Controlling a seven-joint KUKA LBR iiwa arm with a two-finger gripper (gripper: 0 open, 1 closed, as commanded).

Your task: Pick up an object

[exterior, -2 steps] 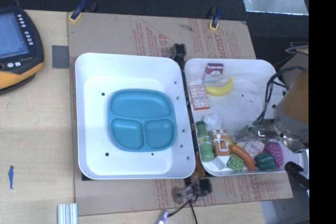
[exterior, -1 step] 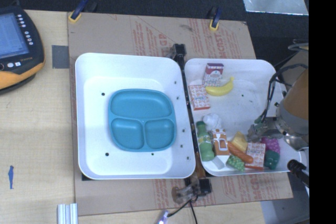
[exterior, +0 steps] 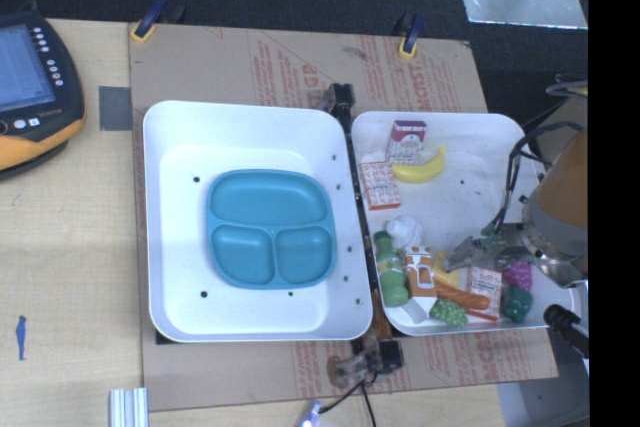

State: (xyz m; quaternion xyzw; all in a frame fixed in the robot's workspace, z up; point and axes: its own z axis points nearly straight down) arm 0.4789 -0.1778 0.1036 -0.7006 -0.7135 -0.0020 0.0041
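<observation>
Two shallow white bins sit side by side on a brown cardboard sheet (exterior: 300, 65) laid over the bench (exterior: 60, 245). At the bench's left edge rests a handheld pendant (exterior: 30, 85) with a screen and an orange-yellow rim. The left bin (exterior: 170, 130) holds a blue divided plate (exterior: 270, 225) near its middle, three compartments facing up. The right bin (exterior: 480, 130) carries a scatter of small things: a red-and-white carton (exterior: 407, 141) near its far edge, a yellow banana (exterior: 420, 167) just beside it, a small printed box (exterior: 379, 183) along its left wall, then a crumpled white piece (exterior: 403, 232), a green piece (exterior: 392, 287), an orange carrot (exterior: 462, 296), a bumpy green item (exterior: 449, 313), a magenta piece (exterior: 517, 274) and a dark green one (exterior: 515, 305) crowded toward its near edge. The gripper (exterior: 470, 253) hangs low over that near pile, reaching in from the right below the grey arm (exterior: 560, 215); whether it is spread or closed, I cannot tell, and nothing is plainly between it.
</observation>
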